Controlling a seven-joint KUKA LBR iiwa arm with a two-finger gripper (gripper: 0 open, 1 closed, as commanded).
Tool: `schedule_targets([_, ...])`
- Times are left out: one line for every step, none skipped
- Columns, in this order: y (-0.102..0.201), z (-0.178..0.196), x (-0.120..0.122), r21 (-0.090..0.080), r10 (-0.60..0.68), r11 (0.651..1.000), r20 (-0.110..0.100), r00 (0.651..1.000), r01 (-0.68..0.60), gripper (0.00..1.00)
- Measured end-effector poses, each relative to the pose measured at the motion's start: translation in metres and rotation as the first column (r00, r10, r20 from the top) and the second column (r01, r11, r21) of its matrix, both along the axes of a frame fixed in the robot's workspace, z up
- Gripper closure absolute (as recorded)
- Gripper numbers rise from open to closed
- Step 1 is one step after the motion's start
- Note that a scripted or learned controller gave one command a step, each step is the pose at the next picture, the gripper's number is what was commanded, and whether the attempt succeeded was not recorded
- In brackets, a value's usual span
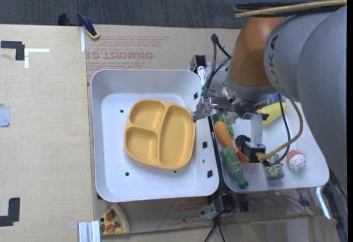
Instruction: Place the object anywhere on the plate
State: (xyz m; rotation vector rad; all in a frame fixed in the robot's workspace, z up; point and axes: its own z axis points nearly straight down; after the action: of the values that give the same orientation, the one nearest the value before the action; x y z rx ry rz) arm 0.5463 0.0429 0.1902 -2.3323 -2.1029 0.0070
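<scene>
A yellow plate (160, 133) with three compartments lies in the left white bin (110, 180), and nothing rests on it. My gripper (202, 107) hangs over the wall between the two bins, just off the plate's upper right rim. In the right bin, close below the gripper, an orange carrot (223, 134) lies, with a green bottle (233, 167) beneath it. I see nothing clearly held in the gripper.
The arm covers most of the right bin (309, 183). A yellow object (271, 113) peeks out under the wrist. A white and red ball (297, 162) and a small green and grey item (274, 171) lie near that bin's front edge. Cardboard surrounds the bins.
</scene>
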Motion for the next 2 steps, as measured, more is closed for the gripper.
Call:
schedule_targets([-0.001,0.008,0.000,-0.004,0.003,1.000,-0.003,1.000,-0.003,1.00])
schedule_targets([0.066,0.047,0.025,-0.001,0.004,1.000,0.002,1.000,-0.004,1.00])
